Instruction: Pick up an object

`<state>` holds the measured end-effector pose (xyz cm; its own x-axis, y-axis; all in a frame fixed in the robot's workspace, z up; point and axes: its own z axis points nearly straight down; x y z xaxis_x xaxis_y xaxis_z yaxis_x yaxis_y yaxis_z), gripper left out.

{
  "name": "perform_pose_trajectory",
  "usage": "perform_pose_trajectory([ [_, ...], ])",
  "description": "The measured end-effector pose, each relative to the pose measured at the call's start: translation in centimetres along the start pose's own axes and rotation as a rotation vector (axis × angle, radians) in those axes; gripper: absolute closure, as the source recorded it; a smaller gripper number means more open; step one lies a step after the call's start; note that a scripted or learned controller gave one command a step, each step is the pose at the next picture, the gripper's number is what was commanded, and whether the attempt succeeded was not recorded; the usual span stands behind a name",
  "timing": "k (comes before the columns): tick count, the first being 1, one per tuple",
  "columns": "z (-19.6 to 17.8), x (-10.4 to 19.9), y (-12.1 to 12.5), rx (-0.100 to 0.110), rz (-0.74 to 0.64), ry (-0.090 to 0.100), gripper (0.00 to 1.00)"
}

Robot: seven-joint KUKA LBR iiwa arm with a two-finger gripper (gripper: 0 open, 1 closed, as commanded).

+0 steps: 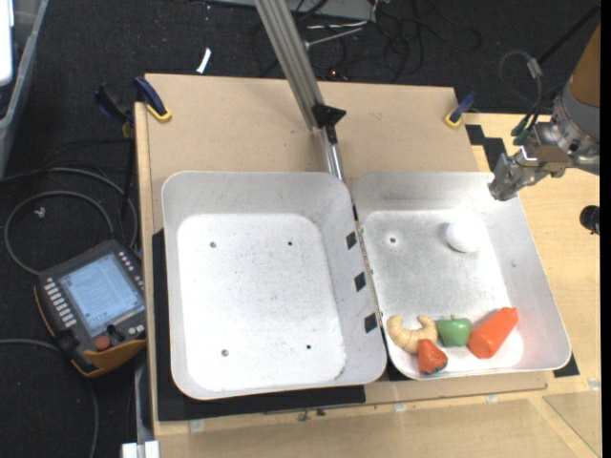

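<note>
Nothing picked up yet, by the look of it. The tool [503, 185] hangs over the far right edge of the right bin [535, 284], at the end of the grey arm coming in from the right. Nothing shows between its tips. How wide it stands I cannot tell; it reads as a small dark-grey block from this angle.

Candidates for the pick all lie in the right bin:
- white ball [463, 237], alone in the far half, nearest to the tool but apart from it
- cream curved piece [409, 330], near edge
- green pepper-like piece [455, 330], just beside the cream one
- small red piece [431, 355], touching or nearly touching the cream one, close to the near rim
- orange carrot-like piece [494, 333], lying tilted at the near right corner

The four coloured pieces bunch together along the near edge. Left bin [191, 284] holds no objects.

Judgement: the whole task is left to do: descent, closing on something, lift. The ball looks the closest target, though round and likely to roll.

Surface: light wooden tabletop [239, 127], bins side by side and meeting at the middle, dark mat under their near edges. Yellow clamps [158, 113] at the far corners. A grey metal strut [291, 51] slants down from the far side to the seam between the bins.

Room: dark floor, cables, a teach pendant [91, 299] lying on the floor to the left of the tabletop.
</note>
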<state>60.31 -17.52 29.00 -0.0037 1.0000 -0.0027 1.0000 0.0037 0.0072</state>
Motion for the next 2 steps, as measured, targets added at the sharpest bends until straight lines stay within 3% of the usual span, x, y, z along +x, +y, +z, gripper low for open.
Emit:
perform_pose_trajectory([
  [2,3.2,9.8,-0.7,0.01,-0.004,0.004,1.0],
])
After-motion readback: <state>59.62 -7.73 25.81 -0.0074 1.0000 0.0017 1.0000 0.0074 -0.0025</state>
